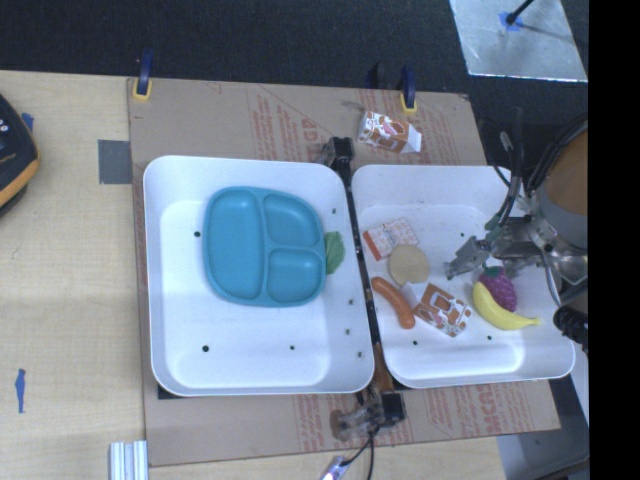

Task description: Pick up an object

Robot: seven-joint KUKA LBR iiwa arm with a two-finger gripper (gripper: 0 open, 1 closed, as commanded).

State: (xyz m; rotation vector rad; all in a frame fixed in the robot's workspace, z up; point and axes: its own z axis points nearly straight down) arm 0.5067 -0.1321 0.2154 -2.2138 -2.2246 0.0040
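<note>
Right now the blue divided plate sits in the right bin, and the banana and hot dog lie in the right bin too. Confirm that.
Not quite. The camera view shows the blue divided plate in the left bin, not the right. The banana and hot dog do lie in the right bin.

Tool (470,260) over right bin (450,373), near banana (503,312) (purple item beside)

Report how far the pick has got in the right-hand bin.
Done: the grey two-finger gripper is over the right shallow white bin, among the items.
In hand: nothing shows between its fingers. The yellow toy banana and purple grape cluster lie just beside it on the bin floor.
Left: closing on one object and lifting it. The round beige disc and orange-red sausage also lie there.
</note>
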